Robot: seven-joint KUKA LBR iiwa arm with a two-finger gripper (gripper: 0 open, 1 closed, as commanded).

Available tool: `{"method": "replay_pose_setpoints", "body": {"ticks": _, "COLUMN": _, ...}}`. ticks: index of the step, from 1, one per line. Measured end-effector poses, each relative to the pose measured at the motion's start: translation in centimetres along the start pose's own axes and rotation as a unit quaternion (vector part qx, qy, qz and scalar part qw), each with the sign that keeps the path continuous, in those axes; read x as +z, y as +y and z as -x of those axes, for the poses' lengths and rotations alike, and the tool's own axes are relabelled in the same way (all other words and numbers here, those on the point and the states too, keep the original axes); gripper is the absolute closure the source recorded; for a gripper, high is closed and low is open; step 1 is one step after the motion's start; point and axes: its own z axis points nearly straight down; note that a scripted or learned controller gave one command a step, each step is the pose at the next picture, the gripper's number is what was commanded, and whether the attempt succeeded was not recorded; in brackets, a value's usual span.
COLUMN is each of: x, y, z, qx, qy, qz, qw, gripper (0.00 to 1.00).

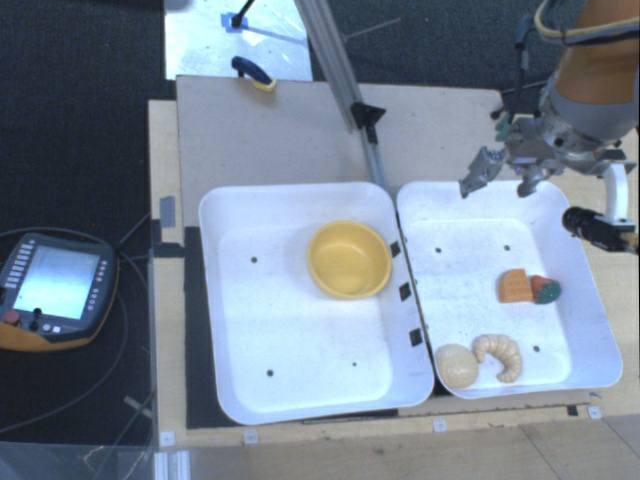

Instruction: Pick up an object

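A yellow bowl [349, 258] sits in the left bin [240, 358], toward its right side. In the right bin [590, 368] lie an orange block with a red and green piece [527, 287] at the right, and a beige croissant-shaped toy [499, 355] next to a pale round egg-like toy [457, 365] at the front. My gripper [505, 175] hangs above the back edge of the right bin with its two fingers spread apart and nothing between them. It is well clear of all the objects.
A metal pole [338, 63] slants across the board behind the bins. A teach pendant [50, 288] lies on the floor at the left. A blue and yellow clamp [254, 72] sits on the board's back edge.
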Motion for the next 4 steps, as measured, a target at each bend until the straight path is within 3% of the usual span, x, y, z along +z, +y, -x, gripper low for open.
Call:
{"method": "replay_pose_setpoints", "body": {"ticks": 3, "x": 14.7, "y": 0.0, "z": 0.1, "qx": 0.005, "qy": 0.000, "qz": -0.002, "qw": 1.0000, "gripper": 0.00}}
{"method": "replay_pose_setpoints", "body": {"ticks": 4, "x": 13.4, "y": 0.2, "z": 0.1, "qx": 0.004, "qy": 0.000, "qz": 0.000, "qw": 1.0000, "gripper": 1.00}}
